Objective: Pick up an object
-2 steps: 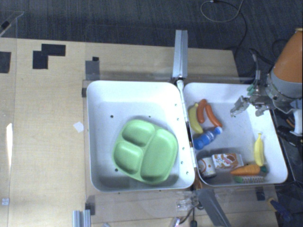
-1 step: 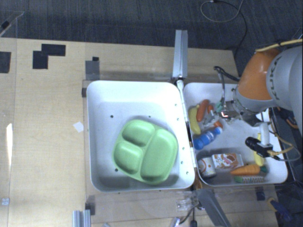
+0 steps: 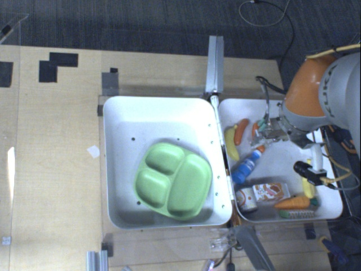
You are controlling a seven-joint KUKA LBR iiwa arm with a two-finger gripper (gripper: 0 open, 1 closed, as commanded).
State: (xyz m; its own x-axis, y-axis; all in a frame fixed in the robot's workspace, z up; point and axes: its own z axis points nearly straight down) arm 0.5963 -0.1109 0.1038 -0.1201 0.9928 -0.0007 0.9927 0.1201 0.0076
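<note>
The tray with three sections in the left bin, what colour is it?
Light green. The tray shows clearly in the camera view, lying in the left bin.

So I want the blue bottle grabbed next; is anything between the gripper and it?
Nothing visible blocks it. The gripper is low in the right bin, just above the blue bottle. The red sausage and banana lie to the side, near the divider.
</note>
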